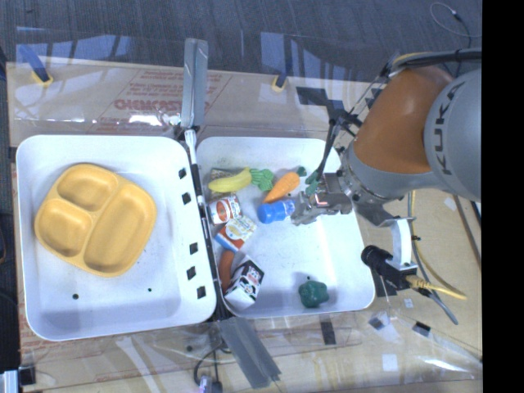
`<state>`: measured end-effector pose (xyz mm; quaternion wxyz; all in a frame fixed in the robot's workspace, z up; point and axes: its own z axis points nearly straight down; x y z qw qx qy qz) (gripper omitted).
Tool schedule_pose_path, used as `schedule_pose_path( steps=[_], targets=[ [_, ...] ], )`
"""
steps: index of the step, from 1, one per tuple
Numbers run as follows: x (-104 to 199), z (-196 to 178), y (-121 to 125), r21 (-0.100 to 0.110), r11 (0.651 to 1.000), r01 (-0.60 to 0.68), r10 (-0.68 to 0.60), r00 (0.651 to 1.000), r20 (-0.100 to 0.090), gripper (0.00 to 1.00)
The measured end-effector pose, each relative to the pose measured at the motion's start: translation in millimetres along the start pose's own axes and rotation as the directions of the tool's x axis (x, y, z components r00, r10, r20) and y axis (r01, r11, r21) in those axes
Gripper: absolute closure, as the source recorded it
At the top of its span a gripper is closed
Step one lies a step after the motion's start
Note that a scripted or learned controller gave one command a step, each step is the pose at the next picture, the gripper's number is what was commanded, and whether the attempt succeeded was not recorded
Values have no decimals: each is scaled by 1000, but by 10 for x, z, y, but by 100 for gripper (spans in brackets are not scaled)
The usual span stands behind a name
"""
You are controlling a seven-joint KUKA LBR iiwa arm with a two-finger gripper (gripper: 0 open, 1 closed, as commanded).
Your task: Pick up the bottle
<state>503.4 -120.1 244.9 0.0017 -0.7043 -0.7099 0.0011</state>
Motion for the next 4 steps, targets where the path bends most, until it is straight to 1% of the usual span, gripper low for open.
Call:
schedule_pose_path(
  steps=[1, 2, 3, 4],
  targets=[
    [-64, 1150, 419, 2, 1000, 5, -5, 1000, 0, 0],
    [-46, 1536, 978, 0, 993, -120, 120, 993, 0, 0],
    [-199, 1539, 515, 3, 950, -314, 314, 950, -1, 0],
    [-3, 1528, 1128, 0, 870, -493, 493, 870, -1, 0]
  ],
)
